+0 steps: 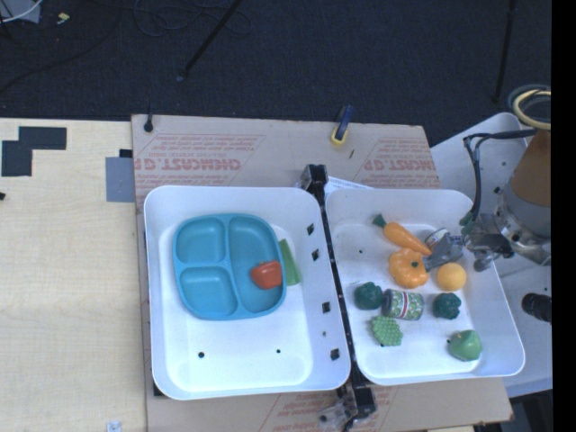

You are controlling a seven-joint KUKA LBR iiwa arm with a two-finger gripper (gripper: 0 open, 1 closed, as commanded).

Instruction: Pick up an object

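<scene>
Approach step. Claw point(443, 247) low in right bin point(504, 349), among toys; can't tell whether open or closed. Nearest: orange pepper point(408, 269) at its 8 o'clock, carrot point(402, 236) at 10. Next: settle over one piece, close.

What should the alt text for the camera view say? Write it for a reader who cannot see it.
The grey arm's gripper reaches from the right into the right bin, among a carrot, orange pepper, can and other toy foods. The left bin holds a blue divided plate with a red piece.
</scene>
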